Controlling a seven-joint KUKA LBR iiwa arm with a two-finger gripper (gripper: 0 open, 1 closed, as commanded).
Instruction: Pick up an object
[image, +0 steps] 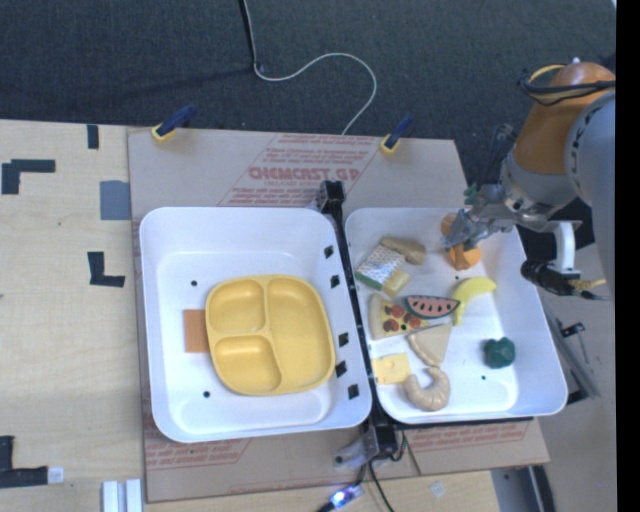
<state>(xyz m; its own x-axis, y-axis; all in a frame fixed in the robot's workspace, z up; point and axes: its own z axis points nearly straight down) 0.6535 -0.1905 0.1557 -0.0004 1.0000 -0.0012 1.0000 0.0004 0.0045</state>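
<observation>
Right now my arm reaches in from the right, its orange band high at the upper right corner, the grey wrist bent down and leftward over the far right corner of the right bin (535, 400). My pincer (463, 234) hangs low there, pointing down at an orange piece (461, 256) that lies just beneath and touching my fingertips; whether the jaws are spread or pressed together I cannot tell, as the tips blur into the orange thing.

Beside it, toward the near side, lies a yellow banana (474, 289), and next to that a watermelon slice (431, 306) resting over a pizza slice (390, 318). A tan bread stick (403, 247) and a wrapped grey-green packet (380, 266) sit to the left of my pincer, well apart from it. Nearer the front edge lie a cheese block (391, 368), a pale wedge (431, 346), a croissant (427, 391) and a green broccoli (499, 352).

The left bin (165, 240) holds a yellow divided plate (270, 333) with an orange card (194, 331) tucked at its left side.
</observation>
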